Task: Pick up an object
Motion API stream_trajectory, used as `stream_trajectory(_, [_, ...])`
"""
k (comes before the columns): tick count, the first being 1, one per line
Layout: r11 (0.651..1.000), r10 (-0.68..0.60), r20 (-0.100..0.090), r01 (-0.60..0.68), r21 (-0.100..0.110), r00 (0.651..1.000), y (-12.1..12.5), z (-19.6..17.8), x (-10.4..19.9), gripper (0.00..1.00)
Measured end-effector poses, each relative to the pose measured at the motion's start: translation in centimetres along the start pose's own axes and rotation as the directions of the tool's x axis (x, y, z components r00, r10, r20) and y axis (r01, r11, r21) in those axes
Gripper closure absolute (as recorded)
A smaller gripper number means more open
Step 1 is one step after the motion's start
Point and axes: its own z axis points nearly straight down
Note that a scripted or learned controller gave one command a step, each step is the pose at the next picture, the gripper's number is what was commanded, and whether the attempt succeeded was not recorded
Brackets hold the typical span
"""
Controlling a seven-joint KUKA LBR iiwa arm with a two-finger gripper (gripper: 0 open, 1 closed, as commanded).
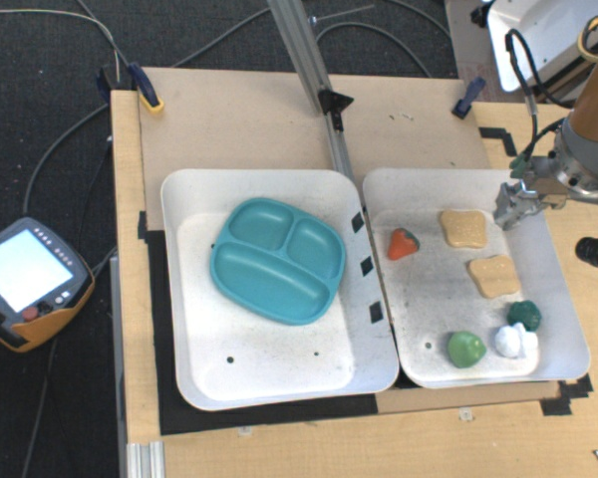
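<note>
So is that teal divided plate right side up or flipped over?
Right side up: the teal divided plate shows its three hollow compartments and raised dividers.

On the desk (239, 118), the left white bin (194, 366) carries a teal divided plastic tray (277, 259). In the right white bin (419, 361) lie a red strawberry-shaped toy (403, 244) at nine o'clock, two tan bread-like pieces (464, 229) (494, 275) near centre, and a green ball (465, 349) at six. The claw (508, 207) hangs at two o'clock.
</note>
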Motion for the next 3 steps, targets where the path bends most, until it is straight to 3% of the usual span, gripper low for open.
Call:
stream_trajectory(2, [1.0,-0.006,-0.005,0.007,0.006,1.0,1.3,-1.2,11.2,1.0])
stream_trajectory(3, [1.0,-0.006,-0.006,0.006,0.008,1.0,0.4,-1.4,17.5,1.0])
